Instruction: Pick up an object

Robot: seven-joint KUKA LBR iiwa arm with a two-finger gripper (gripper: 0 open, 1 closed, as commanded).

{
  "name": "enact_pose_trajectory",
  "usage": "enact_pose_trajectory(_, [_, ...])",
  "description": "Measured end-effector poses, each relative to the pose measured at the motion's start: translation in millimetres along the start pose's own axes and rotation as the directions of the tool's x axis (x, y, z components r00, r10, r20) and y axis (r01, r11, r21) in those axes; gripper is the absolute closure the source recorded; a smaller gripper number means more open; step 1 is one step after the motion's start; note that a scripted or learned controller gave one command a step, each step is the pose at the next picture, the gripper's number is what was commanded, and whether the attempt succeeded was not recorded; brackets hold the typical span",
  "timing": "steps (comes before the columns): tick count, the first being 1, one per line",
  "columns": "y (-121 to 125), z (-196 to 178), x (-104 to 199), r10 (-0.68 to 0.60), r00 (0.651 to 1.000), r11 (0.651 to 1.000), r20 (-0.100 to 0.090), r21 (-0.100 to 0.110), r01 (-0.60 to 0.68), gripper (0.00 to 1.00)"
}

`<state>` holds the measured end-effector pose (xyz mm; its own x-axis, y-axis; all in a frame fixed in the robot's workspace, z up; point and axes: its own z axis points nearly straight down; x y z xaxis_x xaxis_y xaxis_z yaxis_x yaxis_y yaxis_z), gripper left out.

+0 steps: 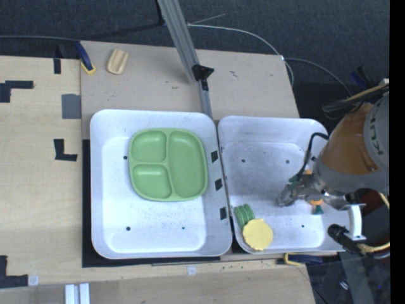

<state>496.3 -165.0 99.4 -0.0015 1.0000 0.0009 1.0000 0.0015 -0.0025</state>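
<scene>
1. No brand, label or readable writing appeared on anything in view.
2. Whether the gripper was open or closed could not be told; its tip hung low over the floor of the right bin, with nothing seen in it.
3. Two objects lay in that bin's near left corner, apart from the gripper: a yellow disc touching a green ridged piece.
4. One green divided plate lay flat in the left bin.
5. Much of the arm was cut off at the right.
</scene>
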Motion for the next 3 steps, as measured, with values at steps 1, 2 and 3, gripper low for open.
enact_pose_trajectory(1, [3,-44,-5,0.001,1.000,1.000,0.002,-0.005,-0.001,1.00])
enact_pose_trajectory(2, [13,-101,-5,-0.001,1.000,1.000,0.003,-0.007,0.001,1.00])
enact_pose_trajectory(3, [14,-146,-5,0.000,1.000,1.000,0.002,-0.006,0.000,1.00])
